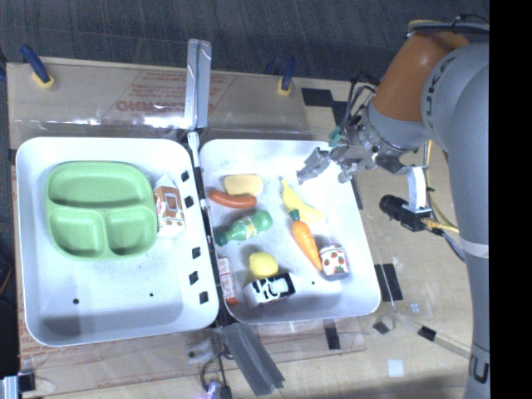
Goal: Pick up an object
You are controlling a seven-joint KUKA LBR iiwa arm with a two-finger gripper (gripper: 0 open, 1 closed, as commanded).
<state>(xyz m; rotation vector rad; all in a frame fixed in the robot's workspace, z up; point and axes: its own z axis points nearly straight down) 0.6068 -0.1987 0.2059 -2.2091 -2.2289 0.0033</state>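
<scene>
From the camera view above the worktop (399, 306), two shallow white plastic bins sit side by side, kept apart by a grey metal divider bar (198, 81).

The left bin (50, 306) carries a pale green moulded tray with three compartments (101, 208), and a small white carton with orange print (169, 209) rests against the right wall of that bin.

The right bin (349, 298) holds the candidates for picking, loosely scattered so that most stand apart from their neighbours: a tan bread roll (242, 184) touching a red-orange sausage (232, 199), a green plastic bottle (245, 226) lying on its side, a yellow banana (298, 203), an orange carrot with green top (304, 239), a small can with a strawberry label (334, 261), a yellow lemon (263, 263) and a black-and-white box (273, 288) just beside it.

The grey arm with its orange band (416, 77) reaches in from the right, placing the claw (320, 166) over the upper right corner of the right bin, near the banana's top end. Nothing shows between its fingers; whether they are spread or closed I cannot tell. Judging from that position, the banana looks like the nearest target, and no pick has yet been made.
</scene>
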